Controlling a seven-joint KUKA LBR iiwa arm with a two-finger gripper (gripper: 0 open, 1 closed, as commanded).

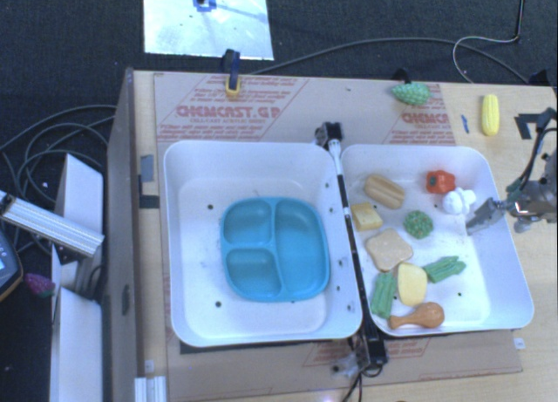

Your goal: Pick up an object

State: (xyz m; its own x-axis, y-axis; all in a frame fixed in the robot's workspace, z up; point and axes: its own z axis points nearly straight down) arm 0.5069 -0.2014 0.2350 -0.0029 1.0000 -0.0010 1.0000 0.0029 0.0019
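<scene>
Down at the near edge of the right bin [510,291], a toy drumstick [418,315] lies along the front wall, with a yellow piece [411,283] just behind it and a green pea pod [383,294] beside that, close to the divider. A second green pod [444,267] sits a little further back, next to a slice of toast [389,249]. Deeper into the right bin there's a yellow cheese wedge [366,215], a green broccoli-like ball [418,224], a hot dog bun [384,190], a white piece [456,201] and a red tomato-like piece [440,181] at the back. The gripper [482,215] reaches over the right bin's right wall, near the white piece but apart from it; whether its tips are spread or closed, I cannot tell, and nothing shows between them. Left of the right bin, the left bin [187,243] carries a blue divided plate [275,248]. Behind the right bin, on the brown printed board of the bench [288,108], lie a green knobbly toy [411,92] and a yellow corn cob [490,115]. Beyond that, dark carpet [70,34], a pale square sheet [207,6] with a blue mark, and loose cables [52,134].
</scene>
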